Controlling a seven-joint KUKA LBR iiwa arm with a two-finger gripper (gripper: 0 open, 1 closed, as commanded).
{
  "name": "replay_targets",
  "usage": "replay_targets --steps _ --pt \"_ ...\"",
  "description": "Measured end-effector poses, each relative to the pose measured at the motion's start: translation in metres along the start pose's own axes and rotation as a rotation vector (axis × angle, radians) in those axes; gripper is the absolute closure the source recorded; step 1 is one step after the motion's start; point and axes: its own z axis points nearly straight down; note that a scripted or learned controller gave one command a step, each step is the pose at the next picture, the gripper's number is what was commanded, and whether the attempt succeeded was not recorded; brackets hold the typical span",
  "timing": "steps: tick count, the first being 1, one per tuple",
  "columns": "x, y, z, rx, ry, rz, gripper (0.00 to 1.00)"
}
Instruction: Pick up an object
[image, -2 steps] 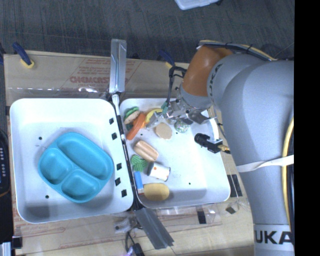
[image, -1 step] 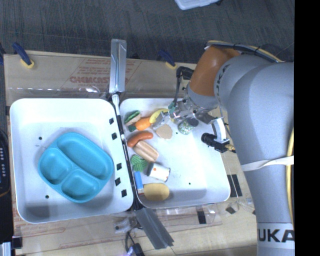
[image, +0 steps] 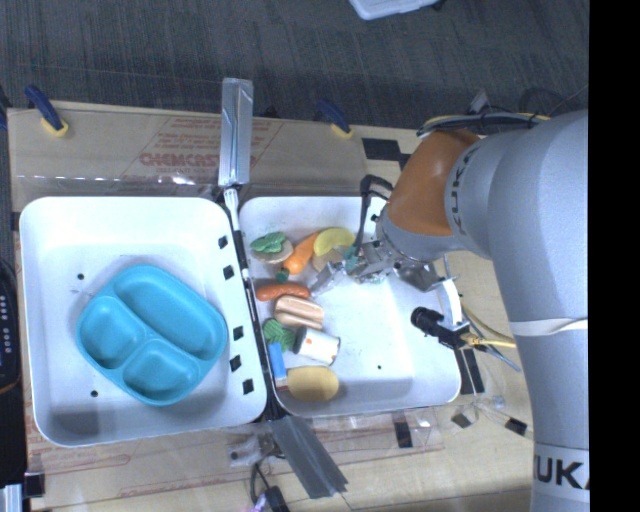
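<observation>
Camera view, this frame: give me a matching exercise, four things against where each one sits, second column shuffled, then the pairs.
Things:
1. blue divided plate
2. yellow potato-like piece
3. gripper
4. lemon-yellow piece

Places:
A. near the front edge of the right bin
B. at the back of the right bin, beside an orange carrot
C. lying in the left bin
D. low over the right bin, among the toy food at its back

Pairs: 1-C, 2-A, 3-D, 4-B
</observation>
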Motion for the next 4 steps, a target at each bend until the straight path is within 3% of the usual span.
replay_targets --steps 1,2,3,4 --pt "-0.022 0.058 0.0 0.001 0.001 0.02 0.0" --pt "-0.021 0.058 -0.011 0.003 0.002 0.015 1.0" --pt "0.033 0.028 -0.062 -0.003 -0.002 -0.391 1.0" --pt "0.068 0.074 -0.101 -0.004 -0.001 -0.073 1.0"
